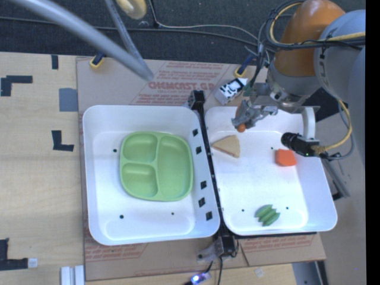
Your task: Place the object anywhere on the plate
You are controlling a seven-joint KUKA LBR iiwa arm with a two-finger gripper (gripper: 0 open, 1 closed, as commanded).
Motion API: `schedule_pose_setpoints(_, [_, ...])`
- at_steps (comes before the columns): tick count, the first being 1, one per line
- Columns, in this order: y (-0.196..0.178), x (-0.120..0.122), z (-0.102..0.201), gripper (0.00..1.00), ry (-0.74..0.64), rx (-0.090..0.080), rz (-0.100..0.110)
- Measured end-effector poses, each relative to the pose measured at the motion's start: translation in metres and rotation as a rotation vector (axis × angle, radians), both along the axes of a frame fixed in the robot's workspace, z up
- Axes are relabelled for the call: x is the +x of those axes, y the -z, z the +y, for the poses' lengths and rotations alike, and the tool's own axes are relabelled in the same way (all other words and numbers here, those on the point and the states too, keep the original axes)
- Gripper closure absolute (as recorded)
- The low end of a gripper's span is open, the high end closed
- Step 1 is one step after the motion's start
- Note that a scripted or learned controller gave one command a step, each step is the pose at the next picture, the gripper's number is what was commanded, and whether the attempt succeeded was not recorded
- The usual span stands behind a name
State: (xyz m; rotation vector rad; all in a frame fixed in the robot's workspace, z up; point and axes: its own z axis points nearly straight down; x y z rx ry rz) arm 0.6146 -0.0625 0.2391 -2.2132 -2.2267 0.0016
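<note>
Green divided plate (157, 165) sits alone in left bin (101, 123) as the drop spot; pickables lie in right bin (314, 215): tan wedge (227, 146), orange block (285, 158), green pods (266, 214). Tool (242, 123) hangs at far-left of right bin, just beyond the wedge, no contact evident. Can't tell if it's apart or together; nothing seen held.

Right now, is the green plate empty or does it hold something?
Empty. The green plate shows three bare compartments; the tan wedge lies in the right bin.
</note>
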Motion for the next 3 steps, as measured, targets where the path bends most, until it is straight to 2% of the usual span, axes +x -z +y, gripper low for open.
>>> schedule_pose_setpoints(1, [-0.004, -0.003, 0.046, 1.0, 0.0, 0.0, -0.001])
schedule_pose_setpoints(2, [0.012, -0.006, 0.102, 1.0, 0.0, 0.0, 0.001])
schedule_pose_setpoints(3, [0.006, -0.011, 0.162, 1.0, -0.002, 0.0, 0.0])
